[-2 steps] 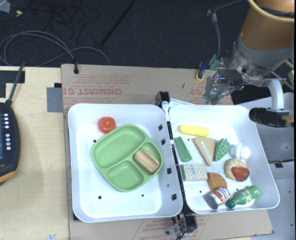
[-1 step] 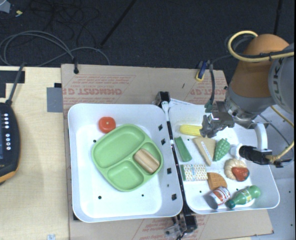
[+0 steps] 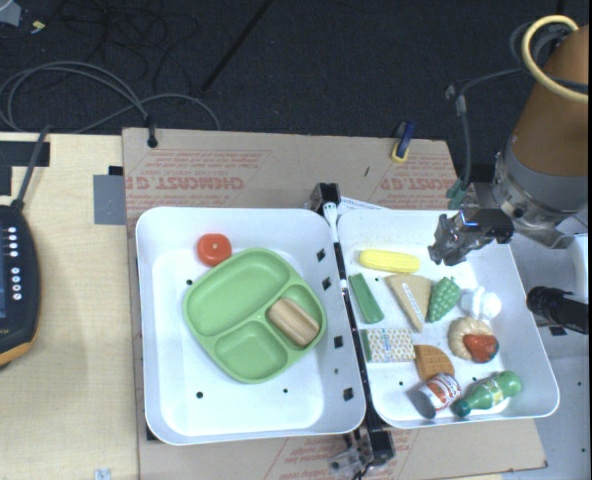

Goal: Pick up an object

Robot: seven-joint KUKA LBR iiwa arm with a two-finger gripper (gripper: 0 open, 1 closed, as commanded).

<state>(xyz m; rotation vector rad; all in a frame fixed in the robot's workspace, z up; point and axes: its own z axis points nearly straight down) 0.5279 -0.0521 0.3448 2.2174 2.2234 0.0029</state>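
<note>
Gripper [image 3: 454, 240] hangs over the upper part of the right bin [image 3: 542, 368], and whether it is spread or pressed together I cannot tell. Nearest, at its 6 o'clock, lies a green cone-shaped toy [image 3: 442, 299], with a yellow corn cob [image 3: 389, 261] at 8 o'clock and a pale wedge [image 3: 412, 299] at 7. Farther off at 6 o'clock sit a green bottle [image 3: 488, 393] and a small can [image 3: 435, 392]; at 8 to 9 o'clock, in the left bin [image 3: 166, 368], a green divided plate [image 3: 226, 313] holds a bread roll [image 3: 294, 320] beside a tomato [image 3: 214, 249].
</note>
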